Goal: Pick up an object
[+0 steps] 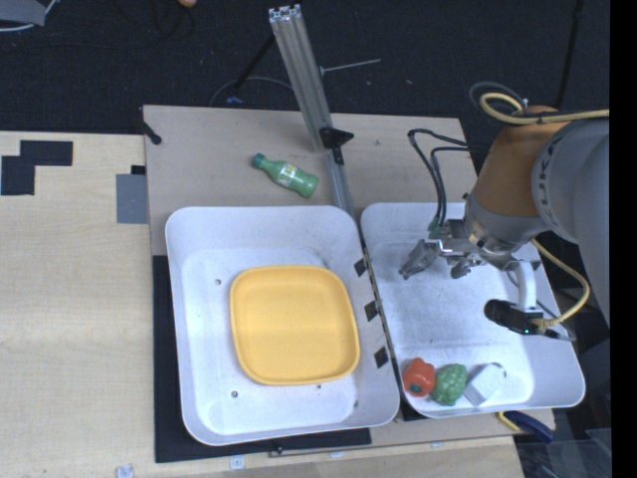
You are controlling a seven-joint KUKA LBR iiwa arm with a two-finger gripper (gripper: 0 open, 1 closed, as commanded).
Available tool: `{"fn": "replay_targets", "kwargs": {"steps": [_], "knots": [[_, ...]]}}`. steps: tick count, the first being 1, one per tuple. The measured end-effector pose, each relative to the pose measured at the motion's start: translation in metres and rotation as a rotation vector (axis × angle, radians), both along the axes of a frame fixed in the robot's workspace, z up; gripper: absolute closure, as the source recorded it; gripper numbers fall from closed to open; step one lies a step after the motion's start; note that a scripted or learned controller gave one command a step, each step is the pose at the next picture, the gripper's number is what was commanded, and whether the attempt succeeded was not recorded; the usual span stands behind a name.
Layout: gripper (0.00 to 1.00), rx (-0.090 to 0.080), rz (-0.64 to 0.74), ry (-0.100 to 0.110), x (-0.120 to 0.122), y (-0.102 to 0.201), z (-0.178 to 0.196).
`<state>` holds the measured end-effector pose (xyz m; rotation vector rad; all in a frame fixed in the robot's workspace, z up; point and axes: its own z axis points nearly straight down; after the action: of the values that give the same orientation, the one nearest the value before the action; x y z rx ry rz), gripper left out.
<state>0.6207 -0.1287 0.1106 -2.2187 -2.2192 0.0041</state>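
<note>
We see a green bottle (pixel 286 174) lying on its side on the tan board (pixel 219 142) behind the bins, near a slanted aluminium bar (pixel 305 63) that rises toward the top of the view. A pale wooden tabletop (pixel 70 307) spreads to the left, with dark cut-outs (pixel 35 162) and a grey patch (pixel 130 197) near its edge. Black carpet (pixel 129 48) lies beyond, strewn with cables (pixel 249 68).
</note>
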Motion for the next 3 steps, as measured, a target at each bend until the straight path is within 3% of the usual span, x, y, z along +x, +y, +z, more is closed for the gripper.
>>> {"fn": "replay_targets", "kwargs": {"steps": [1, 2, 3], "knots": [[0.00, -0.001, 0.001, -0.003, 0.000, 0.001, -0.020], [1.00, -0.001, -0.001, -0.005, 0.000, 0.000, -0.009], [1.00, -0.001, -0.002, -0.007, 0.006, -0.005, 0.036]]}}
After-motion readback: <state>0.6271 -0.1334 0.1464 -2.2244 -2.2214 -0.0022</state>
